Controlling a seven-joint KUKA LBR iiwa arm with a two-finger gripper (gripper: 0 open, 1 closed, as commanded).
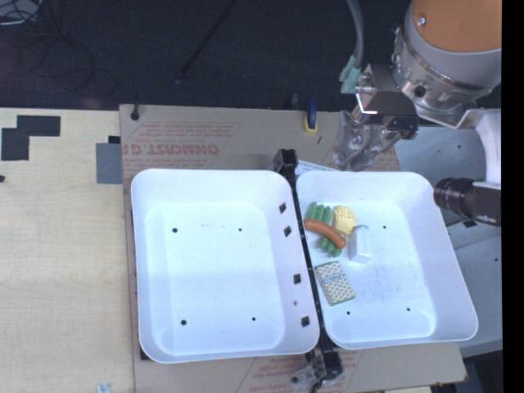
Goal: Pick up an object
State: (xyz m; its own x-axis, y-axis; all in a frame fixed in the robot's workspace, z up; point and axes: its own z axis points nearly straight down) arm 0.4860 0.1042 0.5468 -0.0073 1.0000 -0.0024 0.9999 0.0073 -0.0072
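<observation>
The right bin [442,252] holds a small cluster near its left wall: a green vegetable piece [321,216], an orange carrot-like piece [326,233], a yellow corn piece [345,218], a pale translucent piece [360,244] and a patterned square sponge-like pad [334,282]. My gripper [357,155] hangs above the far rim of the right bin, up and to the right of the cluster, with nothing seen between its fingers.
The left bin [147,244] sits beside the right one, a black clip strip [296,252] between them. Both rest on a cardboard sheet [205,142] on the pale bench. A yellow-and-blue clamp [310,119] stands at the cardboard's far edge.
</observation>
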